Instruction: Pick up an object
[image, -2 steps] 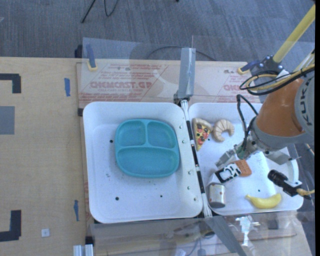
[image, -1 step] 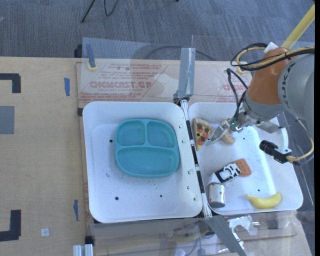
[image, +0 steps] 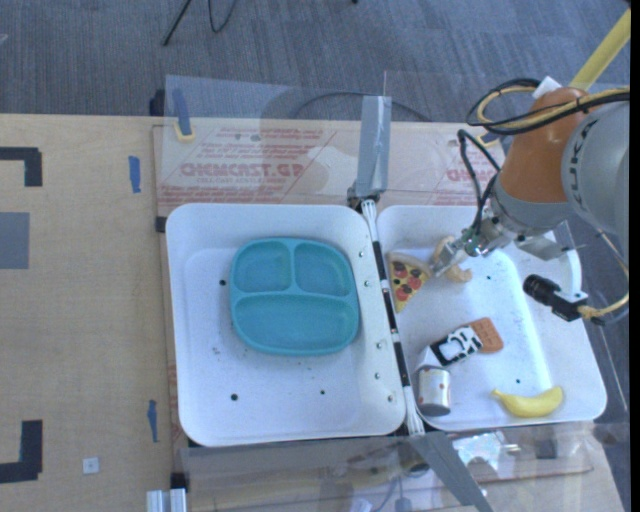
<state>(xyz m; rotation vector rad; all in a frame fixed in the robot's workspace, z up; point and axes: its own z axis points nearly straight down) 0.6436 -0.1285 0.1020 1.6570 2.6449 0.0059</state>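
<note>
Nearest the camera, a small shiny metal cup (image: 433, 390) is lying in the right white bin (image: 570, 395) against the divider, with a yellow plastic banana (image: 528, 402) sitting just along the same front edge. Behind them a black-and-white toy with an orange tag (image: 466, 342) is resting mid-bin, and a toy pizza slice with red dots (image: 404, 279) is lying by the divider. The hand (image: 462, 247) is hovering over a small tan piece (image: 449, 262) at the bin's back; whether its fingers are apart or together I cannot tell. That piece is probably light, stiff and a little slippery, best pinched across its narrow middle. A teal divided plate (image: 295, 297) is filling the left white bin (image: 195, 390).
</note>
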